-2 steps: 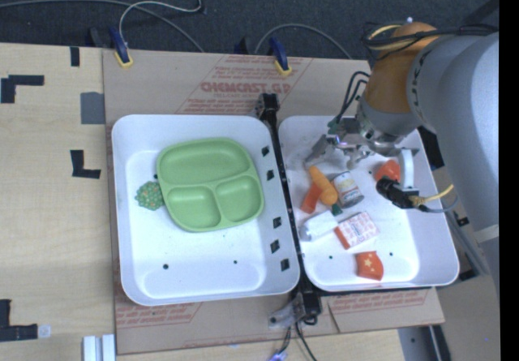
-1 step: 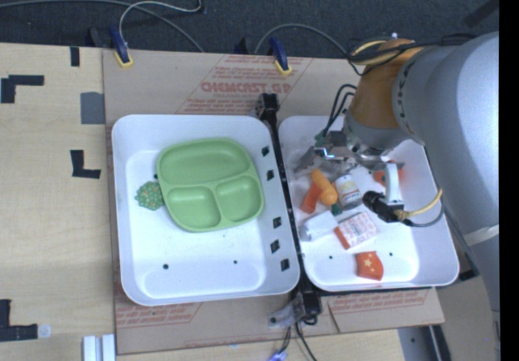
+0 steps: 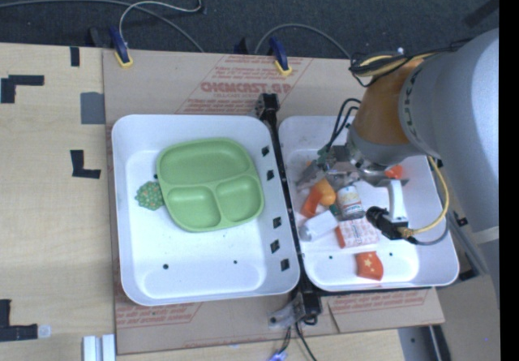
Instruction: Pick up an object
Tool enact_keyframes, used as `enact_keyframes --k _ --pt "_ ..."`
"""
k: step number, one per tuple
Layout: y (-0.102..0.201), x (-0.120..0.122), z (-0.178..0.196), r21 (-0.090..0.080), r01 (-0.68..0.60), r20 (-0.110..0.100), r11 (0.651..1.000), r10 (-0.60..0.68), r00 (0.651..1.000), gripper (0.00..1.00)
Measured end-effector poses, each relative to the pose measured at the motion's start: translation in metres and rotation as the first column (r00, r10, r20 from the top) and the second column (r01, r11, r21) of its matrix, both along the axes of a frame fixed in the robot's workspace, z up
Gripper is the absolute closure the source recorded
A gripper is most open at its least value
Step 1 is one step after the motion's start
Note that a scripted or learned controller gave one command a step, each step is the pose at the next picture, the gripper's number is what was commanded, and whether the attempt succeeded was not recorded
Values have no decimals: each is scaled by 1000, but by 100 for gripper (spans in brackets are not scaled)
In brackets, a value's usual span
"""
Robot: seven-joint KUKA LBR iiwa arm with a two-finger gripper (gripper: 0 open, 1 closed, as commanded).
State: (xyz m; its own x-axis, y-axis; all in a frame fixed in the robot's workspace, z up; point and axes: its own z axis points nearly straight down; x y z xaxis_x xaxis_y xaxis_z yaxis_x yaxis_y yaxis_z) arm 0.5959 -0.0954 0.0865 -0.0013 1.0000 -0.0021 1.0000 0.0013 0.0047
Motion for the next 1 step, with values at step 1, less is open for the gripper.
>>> enact_keyframes --k 1 --pt "-1 -24 0 0 0 2 1000 0 1000 0"
